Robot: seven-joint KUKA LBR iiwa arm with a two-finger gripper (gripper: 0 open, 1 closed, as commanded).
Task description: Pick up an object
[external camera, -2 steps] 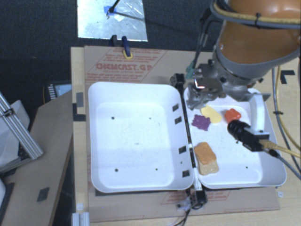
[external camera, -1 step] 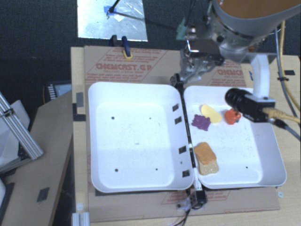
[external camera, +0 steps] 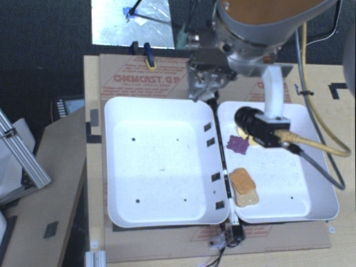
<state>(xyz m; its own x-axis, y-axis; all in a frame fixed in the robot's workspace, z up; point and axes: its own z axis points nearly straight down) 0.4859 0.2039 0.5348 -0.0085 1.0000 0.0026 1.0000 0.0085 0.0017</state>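
Note:
Three objects lie in the right bin [external camera: 317, 196]. A tan, bread-like block [external camera: 243, 186] rests near the bin's front left corner. Farther back is a small purple piece [external camera: 238, 144]. A yellow object [external camera: 243, 132] behind it is mostly hidden by a black cylinder [external camera: 253, 124] mounted on the arm. My gripper [external camera: 203, 93] hangs over the back end of the divider between the two bins, above and behind the purple piece. I see nothing held in it.
The left bin [external camera: 119, 166] sits beside the right one on a cardboard sheet [external camera: 144, 78]. A yellow cable [external camera: 317, 146] runs from the black cylinder across the right bin. A blue and yellow clamp [external camera: 149, 57] stands at the cardboard's back edge.

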